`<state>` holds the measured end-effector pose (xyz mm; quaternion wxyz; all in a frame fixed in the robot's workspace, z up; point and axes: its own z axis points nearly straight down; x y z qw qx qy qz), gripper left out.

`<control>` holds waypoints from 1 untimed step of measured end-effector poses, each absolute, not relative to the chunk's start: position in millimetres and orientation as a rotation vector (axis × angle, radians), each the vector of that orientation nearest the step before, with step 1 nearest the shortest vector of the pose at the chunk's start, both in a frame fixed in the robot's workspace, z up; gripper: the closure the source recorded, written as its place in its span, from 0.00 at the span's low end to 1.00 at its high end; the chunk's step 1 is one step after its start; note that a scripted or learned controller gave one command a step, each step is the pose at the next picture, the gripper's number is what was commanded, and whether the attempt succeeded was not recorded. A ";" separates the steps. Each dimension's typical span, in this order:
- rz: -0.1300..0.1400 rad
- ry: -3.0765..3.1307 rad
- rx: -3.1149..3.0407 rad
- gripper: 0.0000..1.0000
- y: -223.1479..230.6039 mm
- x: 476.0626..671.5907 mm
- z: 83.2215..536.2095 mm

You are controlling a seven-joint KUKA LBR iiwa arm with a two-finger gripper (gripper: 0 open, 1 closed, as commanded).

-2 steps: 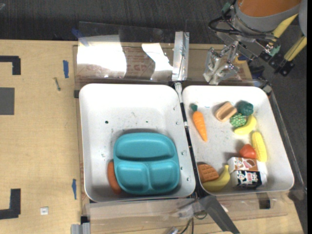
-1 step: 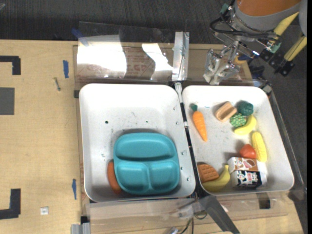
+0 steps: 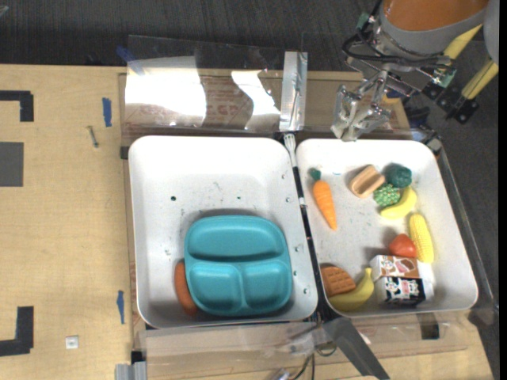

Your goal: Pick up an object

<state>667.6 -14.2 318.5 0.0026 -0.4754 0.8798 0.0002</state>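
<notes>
We see the gripper (image 3: 358, 127) poised at the upper right of the frame, above the right bin's (image 3: 455, 212) far rim, fingers slightly parted around nothing. Nothing is picked yet: the carrot (image 3: 324, 200), hot dog (image 3: 365, 180) and corn (image 3: 421, 237) lie untouched right of centre.

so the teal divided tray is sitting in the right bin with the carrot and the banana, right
Not quite. The camera view shows the teal divided tray in the left bin, not the right one. The carrot and the banana do lie in the right bin, among the other toy foods.
</notes>
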 end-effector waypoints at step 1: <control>0.003 2.685 -1.626 1.00 -19.3 667.0 288.7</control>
